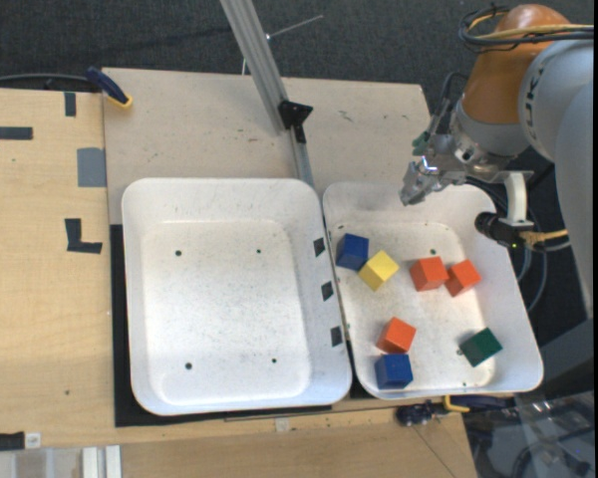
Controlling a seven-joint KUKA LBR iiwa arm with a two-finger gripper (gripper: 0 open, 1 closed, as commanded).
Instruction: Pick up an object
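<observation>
While the arm hung over the far edge of the right bin, these notes were taken.

Arm: grey arm with orange band reached in from the right; two-finger gripper [416, 191] sat above the far rim of the shallow white right-hand bin [513, 371], with nothing seen between its tips.
Gripper state: could not tell whether spread or closed; tips too small and dark to read.
Candidates: small blue cube [352, 251] and small yellow cube [380, 269] lay touching or nearly so, nearest the gripper. Two orange-red cubes [429, 273] [461, 277] sat just beside each other mid-bin. Lone orange cube [398, 335], second blue cube [394, 370] and dark green cube [480, 347] lay nearer the front.
Left bin: shallow white left-hand bin [140, 207] held no cubes.
Step judged: approach, target not yet reached.
Advice: likely best to choose a cube with free sides, such as the green one or the lone orange one; descend centred, fingers aligned with flat faces.
Risk: paired cubes could jam or be nudged aside.
</observation>
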